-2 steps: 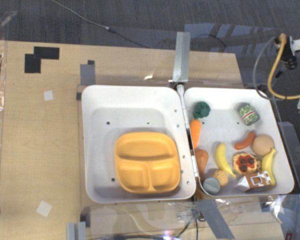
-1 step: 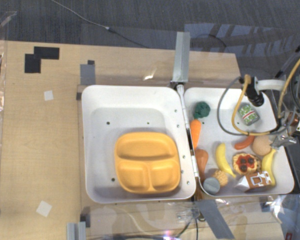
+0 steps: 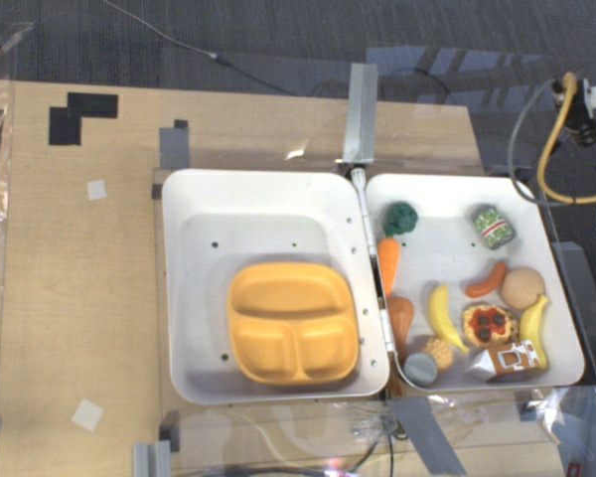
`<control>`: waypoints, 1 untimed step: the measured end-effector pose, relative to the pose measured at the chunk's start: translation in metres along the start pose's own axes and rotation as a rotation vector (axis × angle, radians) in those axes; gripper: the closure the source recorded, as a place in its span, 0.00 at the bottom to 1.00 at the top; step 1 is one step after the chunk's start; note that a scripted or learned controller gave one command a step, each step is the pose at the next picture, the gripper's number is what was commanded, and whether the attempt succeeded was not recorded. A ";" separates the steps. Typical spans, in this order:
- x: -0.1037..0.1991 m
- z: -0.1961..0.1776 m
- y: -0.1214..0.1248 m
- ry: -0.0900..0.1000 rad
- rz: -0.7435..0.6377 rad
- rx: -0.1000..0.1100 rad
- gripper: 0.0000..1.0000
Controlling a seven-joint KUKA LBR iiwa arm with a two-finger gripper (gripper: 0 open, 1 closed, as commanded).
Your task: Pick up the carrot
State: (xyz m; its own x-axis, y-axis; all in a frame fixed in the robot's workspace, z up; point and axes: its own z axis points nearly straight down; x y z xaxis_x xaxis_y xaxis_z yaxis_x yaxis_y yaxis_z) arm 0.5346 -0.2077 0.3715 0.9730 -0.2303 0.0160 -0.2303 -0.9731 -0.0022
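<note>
Carrot lies mid-frame against the right bin's left wall, probably light, stiff, slick plastic. I'd pinch its orange middle; the wall crowds one side.

No text, label or number is legible anywhere.

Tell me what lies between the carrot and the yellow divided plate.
In the camera view, the bins' adjoining rims separate the carrot from the yellow divided plate, plus bare white floor of the left bin.
</note>
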 end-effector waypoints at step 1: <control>-0.040 0.069 -0.049 -0.017 -0.036 0.005 1.00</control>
State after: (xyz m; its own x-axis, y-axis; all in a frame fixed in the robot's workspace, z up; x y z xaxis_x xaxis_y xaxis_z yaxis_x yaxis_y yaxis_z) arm 0.5084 -0.1508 0.3019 0.9808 -0.1951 -0.0007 -0.1951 -0.9808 -0.0069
